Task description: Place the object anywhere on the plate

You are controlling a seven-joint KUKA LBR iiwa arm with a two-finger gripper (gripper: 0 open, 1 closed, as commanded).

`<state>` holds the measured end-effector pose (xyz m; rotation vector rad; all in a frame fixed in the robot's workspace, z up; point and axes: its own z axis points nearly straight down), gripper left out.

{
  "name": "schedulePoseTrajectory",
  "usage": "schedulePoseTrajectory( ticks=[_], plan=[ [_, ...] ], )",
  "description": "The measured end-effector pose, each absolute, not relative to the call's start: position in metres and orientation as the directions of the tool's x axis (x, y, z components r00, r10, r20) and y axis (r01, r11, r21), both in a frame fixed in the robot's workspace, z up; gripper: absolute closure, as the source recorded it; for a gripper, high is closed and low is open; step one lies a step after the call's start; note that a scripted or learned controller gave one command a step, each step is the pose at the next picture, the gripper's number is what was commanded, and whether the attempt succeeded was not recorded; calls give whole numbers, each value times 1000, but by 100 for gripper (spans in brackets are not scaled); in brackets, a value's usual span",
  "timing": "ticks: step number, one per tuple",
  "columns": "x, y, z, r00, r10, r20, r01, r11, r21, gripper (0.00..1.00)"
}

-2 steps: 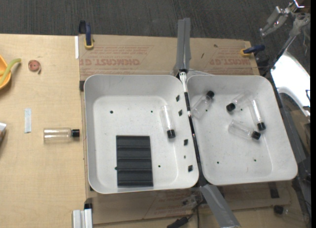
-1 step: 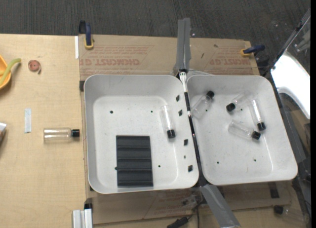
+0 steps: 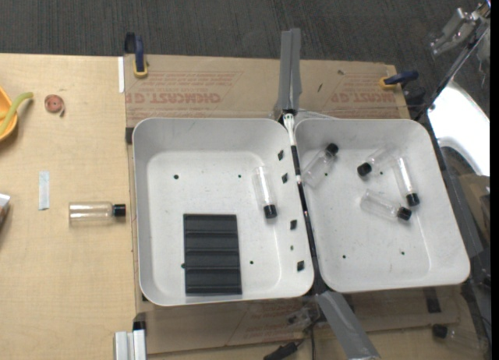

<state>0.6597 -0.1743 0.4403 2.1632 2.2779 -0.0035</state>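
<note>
Clear vials lay jumbled in the right bin; they risked rolling or slipping; dark ribbed plate sat left; claw's state: cannot tell.

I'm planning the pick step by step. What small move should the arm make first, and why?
Probably bring the claw over the left bin, above the clear vial lying near its right wall. That vial is the one nearest the black ridged plate in the same bin, and it lies apart from anything else, so it looks the easiest pick.
</note>
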Motion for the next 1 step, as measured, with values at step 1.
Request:
schedulePoseTrajectory(
  ticks=[1],
  plan=[
    [623,-223,440,129,992,-2,992,-129,-3,0]
  ],
)
